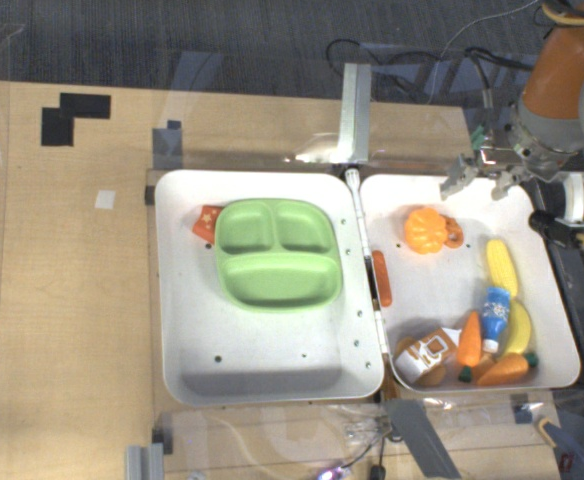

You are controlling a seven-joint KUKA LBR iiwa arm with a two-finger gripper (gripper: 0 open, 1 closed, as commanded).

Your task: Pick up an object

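My gripper [478, 182] hangs over the back edge of the right bin [562, 298], open, with nothing between its fingers. An orange pumpkin [424, 229] lies just in front and to the left of it. Along the bin's right side lie a yellow corn cob [501, 265], a blue and white bottle [493, 317] and a banana [520, 330]. Two carrots [469, 339] [504, 370] and a brown and white bread-like toy [424, 358] sit in the front corner.
The left bin [187, 348] holds a green divided plate [275, 251] with a red piece [206, 224] at its left. A thin orange stick [381, 279] lies by the divider between the bins. Cables run behind the bins.
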